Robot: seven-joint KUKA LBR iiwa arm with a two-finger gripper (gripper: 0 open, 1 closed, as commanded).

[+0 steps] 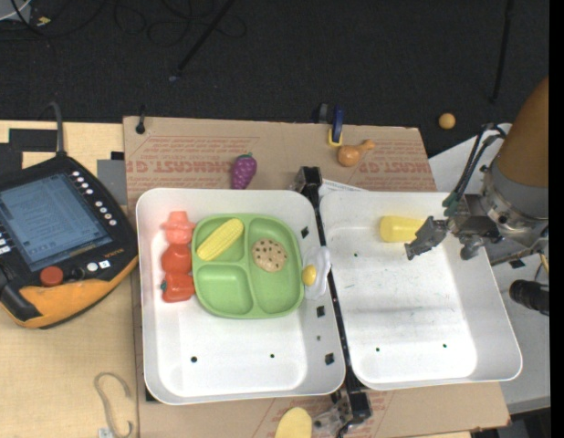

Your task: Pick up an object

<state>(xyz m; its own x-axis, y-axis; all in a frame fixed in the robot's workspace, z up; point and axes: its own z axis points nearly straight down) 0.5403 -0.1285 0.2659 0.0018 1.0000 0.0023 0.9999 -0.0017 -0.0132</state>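
Arm (536, 144) cut off by right edge; we see just the orange band and wrist. Gripper (443, 238) dark and blurred, finger state not readable. Yellow block (399, 228): right end hidden behind gripper. Yellow object (294, 422) at bottom edge cut off, can't ID. Small yellow item (309, 276) at green tray's (229, 296) right rim partly under clear wrap, unclear what it is.

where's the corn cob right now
The corn cob lies in the upper left compartment of the green tray in the left bin, beside the cookie.
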